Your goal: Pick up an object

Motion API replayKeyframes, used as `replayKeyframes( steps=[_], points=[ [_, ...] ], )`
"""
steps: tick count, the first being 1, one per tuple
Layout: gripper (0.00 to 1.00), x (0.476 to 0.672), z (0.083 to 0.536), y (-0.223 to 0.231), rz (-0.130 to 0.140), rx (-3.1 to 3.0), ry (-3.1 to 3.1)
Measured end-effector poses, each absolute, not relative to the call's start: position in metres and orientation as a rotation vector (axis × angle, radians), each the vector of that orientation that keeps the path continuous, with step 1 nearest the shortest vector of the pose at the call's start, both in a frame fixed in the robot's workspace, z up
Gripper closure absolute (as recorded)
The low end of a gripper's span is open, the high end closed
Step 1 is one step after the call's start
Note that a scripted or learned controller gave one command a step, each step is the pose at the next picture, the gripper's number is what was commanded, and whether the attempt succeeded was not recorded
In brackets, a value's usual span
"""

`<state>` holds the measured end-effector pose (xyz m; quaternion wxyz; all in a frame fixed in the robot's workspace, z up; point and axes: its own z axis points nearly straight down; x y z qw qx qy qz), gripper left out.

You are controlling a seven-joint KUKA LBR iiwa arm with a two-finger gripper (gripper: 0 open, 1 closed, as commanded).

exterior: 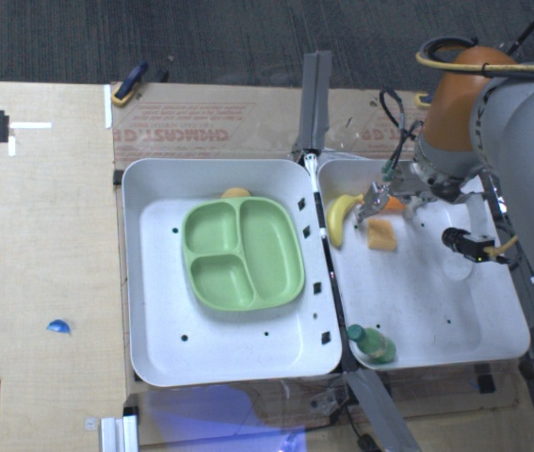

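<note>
Divided plate point(244, 252) in the left bin point(153, 281); banana point(340, 217) and bottle point(372, 344) in the right bin point(455, 332).

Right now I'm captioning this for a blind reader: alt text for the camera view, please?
A grey arm's gripper hovers in the right bin beside a banana and an orange block. The left bin holds a green divided plate.

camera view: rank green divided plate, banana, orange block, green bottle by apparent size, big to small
1. green divided plate, clearly largest
2. banana
3-4. orange block and green bottle: look about alike, and the bottle sits nearer the camera, so I won't rank them.
</note>
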<state>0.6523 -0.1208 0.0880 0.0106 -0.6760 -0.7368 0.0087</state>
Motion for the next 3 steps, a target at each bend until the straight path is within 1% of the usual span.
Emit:
replayKeyframes(
  steps=[1,2,3],
  points=[
    [0.00,0.607,0.092,-0.103,0.001,-2.015,-2.411],
    [1.00,0.607,0.101,-0.105,0.001,-2.021,-2.408],
    [1.00,0.604,0.191,-0.054,0.003,-2.062,-2.370]
  ],
)
